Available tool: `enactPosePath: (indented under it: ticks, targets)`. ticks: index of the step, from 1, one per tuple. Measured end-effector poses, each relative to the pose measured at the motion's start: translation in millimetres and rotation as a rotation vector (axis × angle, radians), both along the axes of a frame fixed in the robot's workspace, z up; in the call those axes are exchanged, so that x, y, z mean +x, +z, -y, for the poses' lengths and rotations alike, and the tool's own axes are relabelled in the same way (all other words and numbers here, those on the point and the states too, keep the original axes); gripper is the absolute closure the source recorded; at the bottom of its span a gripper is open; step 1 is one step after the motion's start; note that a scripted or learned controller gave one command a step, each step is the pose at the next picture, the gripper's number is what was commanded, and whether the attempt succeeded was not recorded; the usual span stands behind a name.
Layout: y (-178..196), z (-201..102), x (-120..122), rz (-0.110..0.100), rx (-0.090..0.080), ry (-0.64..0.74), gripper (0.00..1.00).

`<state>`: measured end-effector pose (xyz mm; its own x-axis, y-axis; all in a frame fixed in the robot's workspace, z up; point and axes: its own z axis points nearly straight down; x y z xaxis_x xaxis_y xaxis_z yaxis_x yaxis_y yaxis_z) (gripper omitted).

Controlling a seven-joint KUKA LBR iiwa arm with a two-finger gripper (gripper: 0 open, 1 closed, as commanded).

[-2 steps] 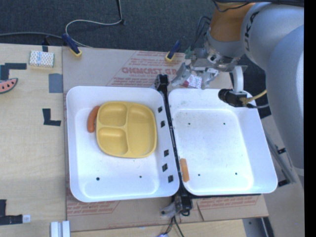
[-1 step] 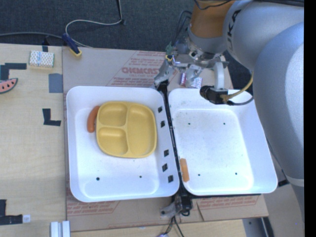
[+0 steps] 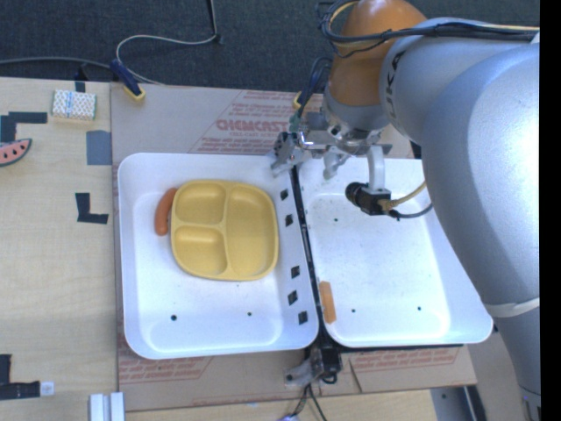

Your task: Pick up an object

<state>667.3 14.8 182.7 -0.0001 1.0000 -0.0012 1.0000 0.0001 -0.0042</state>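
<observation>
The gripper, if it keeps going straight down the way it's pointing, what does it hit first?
Probably the bare floor of the right bin near its far edge, beside the divider; the gripper hangs there, though depth is unclear.

Red print reading "CHEMCAST" stands on the brown cardboard (image 3: 237, 128) just behind the left bin (image 3: 140, 261); the smaller lines under it are unreadable.

Robotics lab: white bins (image 3: 140, 261) on cardboard-covered bench (image 3: 245, 125), loose cables (image 3: 166, 38), tape marks (image 3: 88, 207).
</observation>
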Motion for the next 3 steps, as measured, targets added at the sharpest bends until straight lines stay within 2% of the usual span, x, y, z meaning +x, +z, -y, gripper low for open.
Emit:
enactPosePath:
  ticks: [1, 2, 3]
  targets:
    - [10.6, -0.6, 0.6, 0.001, 0.001, 0.001, 1.00]
    - [10.4, -0.6, 0.5, 0.001, 0.001, 0.001, 0.00]
    - [19.8, -0.9, 0.5, 0.000, 0.002, 0.002, 1.00]
